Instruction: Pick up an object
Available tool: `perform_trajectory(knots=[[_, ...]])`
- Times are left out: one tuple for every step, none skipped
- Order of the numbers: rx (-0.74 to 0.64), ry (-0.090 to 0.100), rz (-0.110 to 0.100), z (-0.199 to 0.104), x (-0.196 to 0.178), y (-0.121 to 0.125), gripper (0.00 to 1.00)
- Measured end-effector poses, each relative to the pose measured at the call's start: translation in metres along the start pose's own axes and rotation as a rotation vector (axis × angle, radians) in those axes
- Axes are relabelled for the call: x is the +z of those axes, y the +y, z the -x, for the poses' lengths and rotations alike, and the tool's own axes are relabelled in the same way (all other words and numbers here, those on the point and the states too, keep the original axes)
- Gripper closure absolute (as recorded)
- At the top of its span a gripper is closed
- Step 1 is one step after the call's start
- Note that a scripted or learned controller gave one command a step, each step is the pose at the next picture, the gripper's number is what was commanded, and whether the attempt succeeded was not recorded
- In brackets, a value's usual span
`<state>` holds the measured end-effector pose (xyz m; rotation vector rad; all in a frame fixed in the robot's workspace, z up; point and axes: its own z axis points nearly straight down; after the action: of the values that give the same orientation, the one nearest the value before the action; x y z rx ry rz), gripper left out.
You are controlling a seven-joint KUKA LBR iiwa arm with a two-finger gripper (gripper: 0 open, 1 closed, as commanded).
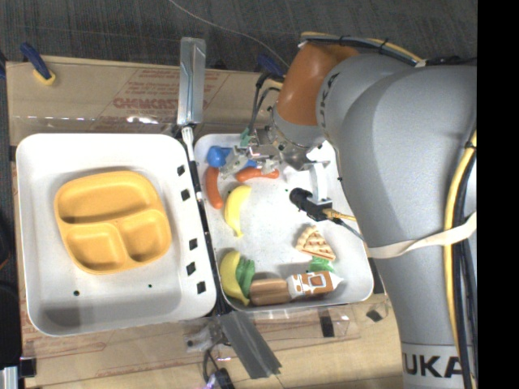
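My gripper (253,157) hangs low over the back left corner of the right bin (357,286). Just under it lies a red-orange piece (259,173), and a blue object (216,156) sits to its left. I cannot see whether anything is between its fingers. An orange sausage-shaped toy (213,190) lies along the bin's left wall, with a yellow banana (236,209) beside it. Nearer the front are a pizza slice (312,241), a green piece (322,263), a yellow and green corn cob (234,274), a brown roll (268,290) and a small brown and white carton (315,284).
The left bin (32,298) holds a yellow divided tray (112,217). The grey arm (397,160) covers the right side of the right bin. A metal divider (191,79) stands between the bins at the back.
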<state>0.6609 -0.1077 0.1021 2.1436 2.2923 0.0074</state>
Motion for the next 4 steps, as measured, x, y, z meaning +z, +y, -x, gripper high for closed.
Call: perform_trajectory(knots=[[-0.003, -0.003, 0.001, 0.001, -0.012, 0.001, 1.0], [0.007, -0.02, 0.009, 0.014, -0.017, 0.001, 0.0], [-0.089, -0.005, 0.001, 0.028, 0.005, -0.01, 0.0], [-0.093, -0.004, -0.002, 0.027, -0.004, -0.01, 1.0]])
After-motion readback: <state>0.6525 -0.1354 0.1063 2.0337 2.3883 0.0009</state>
